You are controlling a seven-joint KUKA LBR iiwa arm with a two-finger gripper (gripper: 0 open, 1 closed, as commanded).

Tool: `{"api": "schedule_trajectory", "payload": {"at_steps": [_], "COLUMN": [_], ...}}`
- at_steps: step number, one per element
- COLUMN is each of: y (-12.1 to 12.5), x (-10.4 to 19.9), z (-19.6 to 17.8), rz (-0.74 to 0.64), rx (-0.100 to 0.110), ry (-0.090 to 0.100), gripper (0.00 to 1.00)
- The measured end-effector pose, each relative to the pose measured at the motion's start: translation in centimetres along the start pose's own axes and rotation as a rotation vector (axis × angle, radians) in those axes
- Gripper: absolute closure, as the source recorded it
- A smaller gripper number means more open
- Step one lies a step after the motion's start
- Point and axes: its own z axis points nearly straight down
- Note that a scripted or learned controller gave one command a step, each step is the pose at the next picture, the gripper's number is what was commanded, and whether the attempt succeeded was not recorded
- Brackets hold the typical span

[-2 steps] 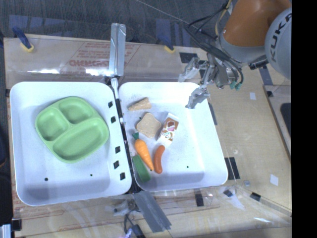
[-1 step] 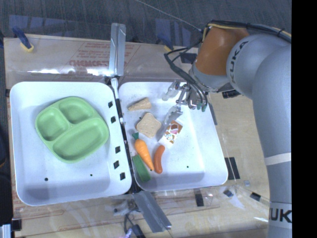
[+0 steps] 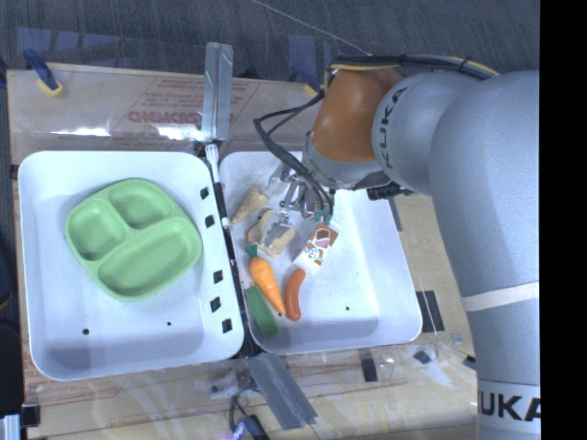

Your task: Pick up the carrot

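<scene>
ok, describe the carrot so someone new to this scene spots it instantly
Look in the right-hand white bin, near its left wall toward the front. The carrot lies there, pointing diagonally, beside a reddish sausage-shaped piece. It is the bright orange tapered one with a small green tip; the sausage is darker and blunt-ended.

"KUKA" on arm (image 3: 477, 209), near wrist and at base; reddish print on plastic sheet (image 3: 160, 108) unreadable

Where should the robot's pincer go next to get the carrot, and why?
Probably a short shift toward the bin's front-left corner, then down. The pincer hangs over the bread pieces in the right bin, while the carrot lies nearer the divider, beside the sausage and a green piece, so it isn't above the carrot yet.
</scene>
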Motion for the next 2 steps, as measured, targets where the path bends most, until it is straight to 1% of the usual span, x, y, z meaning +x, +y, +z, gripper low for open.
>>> {"api": "schedule_trajectory", "payload": {"at_steps": [1,2], "y": [0.0,4.2], "x": [-0.2,7.5], "z": [-1.2,-10.0], "rz": [-0.006,0.424], "rx": [0.002,0.0], "ry": [-0.005,0.002], "gripper": [1.0,1.0]}}
